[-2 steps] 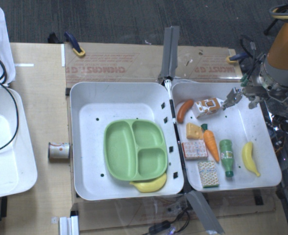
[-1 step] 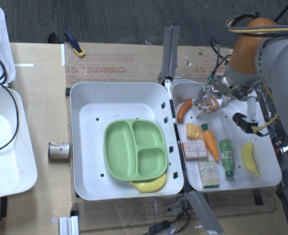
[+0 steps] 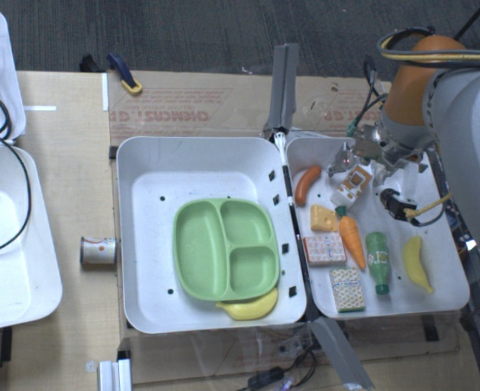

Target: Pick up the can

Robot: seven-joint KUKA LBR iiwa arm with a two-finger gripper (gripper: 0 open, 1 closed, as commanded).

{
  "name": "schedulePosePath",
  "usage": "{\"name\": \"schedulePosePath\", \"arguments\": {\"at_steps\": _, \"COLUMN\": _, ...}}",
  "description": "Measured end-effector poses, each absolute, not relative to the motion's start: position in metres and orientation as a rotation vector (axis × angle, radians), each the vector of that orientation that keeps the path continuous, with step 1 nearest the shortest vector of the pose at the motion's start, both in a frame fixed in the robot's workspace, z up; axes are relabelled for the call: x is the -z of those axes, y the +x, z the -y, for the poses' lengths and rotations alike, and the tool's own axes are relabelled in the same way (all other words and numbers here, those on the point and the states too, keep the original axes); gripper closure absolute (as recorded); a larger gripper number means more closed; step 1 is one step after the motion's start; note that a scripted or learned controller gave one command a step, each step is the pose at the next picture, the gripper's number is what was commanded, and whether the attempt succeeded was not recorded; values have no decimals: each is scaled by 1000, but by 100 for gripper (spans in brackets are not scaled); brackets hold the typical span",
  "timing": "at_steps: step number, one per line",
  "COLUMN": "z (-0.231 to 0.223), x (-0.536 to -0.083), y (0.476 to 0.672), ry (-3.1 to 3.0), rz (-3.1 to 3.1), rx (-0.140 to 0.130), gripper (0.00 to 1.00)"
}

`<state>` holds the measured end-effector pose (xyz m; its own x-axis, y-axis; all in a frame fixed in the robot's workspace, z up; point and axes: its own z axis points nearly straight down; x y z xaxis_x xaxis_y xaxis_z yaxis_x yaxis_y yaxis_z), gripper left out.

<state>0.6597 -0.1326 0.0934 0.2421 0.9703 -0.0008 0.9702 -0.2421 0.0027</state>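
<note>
Reaching left, you find the can (image 3: 99, 252) lying sideways on the bench beyond both bins; gripper (image 3: 355, 177) possibly clamps a carton (image 3: 352, 183).

Wooden bench (image 3: 68, 210), two white bins (image 3: 134, 243), can (image 3: 99, 252) lying beside them

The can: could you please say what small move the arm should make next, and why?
Probably rise and start left: the gripper hangs over the right bin, while the can lies on its side on the bench, left of the left bin.
</note>
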Motion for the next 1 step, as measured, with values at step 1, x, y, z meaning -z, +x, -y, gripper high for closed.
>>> {"name": "schedulePosePath", "arguments": {"at_steps": 1, "z": 159, "x": -92, "y": 614, "ry": 2532, "rz": -1860, "rx": 4, "gripper": 0}}
